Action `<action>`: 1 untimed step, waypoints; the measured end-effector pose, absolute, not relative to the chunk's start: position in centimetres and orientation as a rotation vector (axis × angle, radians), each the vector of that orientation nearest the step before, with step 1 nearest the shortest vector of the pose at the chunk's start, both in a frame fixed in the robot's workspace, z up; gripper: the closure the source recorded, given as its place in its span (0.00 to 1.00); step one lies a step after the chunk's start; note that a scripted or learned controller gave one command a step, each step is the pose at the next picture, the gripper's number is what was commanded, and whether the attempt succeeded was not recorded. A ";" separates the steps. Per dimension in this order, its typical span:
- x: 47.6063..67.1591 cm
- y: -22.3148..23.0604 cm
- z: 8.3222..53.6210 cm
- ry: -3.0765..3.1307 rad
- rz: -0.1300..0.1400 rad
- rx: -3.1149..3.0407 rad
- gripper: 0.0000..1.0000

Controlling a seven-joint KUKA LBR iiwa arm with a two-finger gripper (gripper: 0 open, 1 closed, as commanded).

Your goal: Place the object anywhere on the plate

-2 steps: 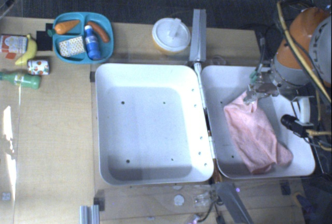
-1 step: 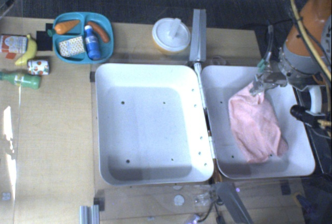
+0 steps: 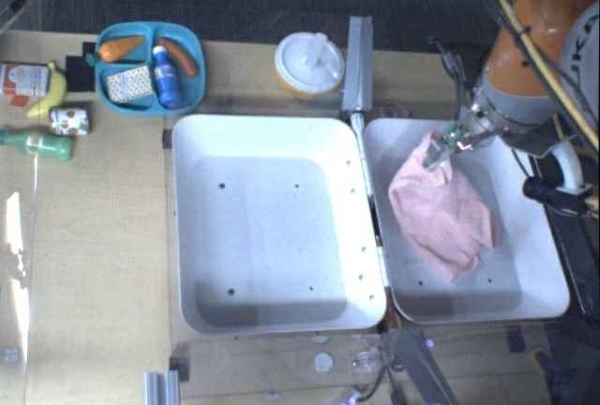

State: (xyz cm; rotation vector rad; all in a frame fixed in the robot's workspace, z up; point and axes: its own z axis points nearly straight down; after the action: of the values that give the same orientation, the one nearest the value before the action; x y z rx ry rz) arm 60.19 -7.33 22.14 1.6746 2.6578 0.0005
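Note:
A crumpled pink cloth [image 3: 442, 216] lies in the right bin [image 3: 539, 291]. Its upper corner is drawn up into a peak that ends between my gripper's fingertips. My gripper [image 3: 444, 149] hangs over the back of that bin, shut on this corner, and the rest of the cloth still rests on the bin floor. A round white plate with a yellow rim [image 3: 309, 64] sits on the bench behind the bins. A blue divided plate [image 3: 190, 45] with toy food stands at the back left.
The left bin [image 3: 267, 225] lies beside the right one, with a metal divider post [image 3: 357, 66] rising behind their shared edge. A toy banana [image 3: 52, 90], a small can [image 3: 69, 121] and a green bottle [image 3: 37, 144] lie on the bench at far left.

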 end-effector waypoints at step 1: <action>60.2 -2.4 21.5 2.939 0.002 1.108 1.00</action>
State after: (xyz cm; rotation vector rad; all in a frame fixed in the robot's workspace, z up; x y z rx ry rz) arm 60.23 -2.45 21.51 1.1077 2.9389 0.0018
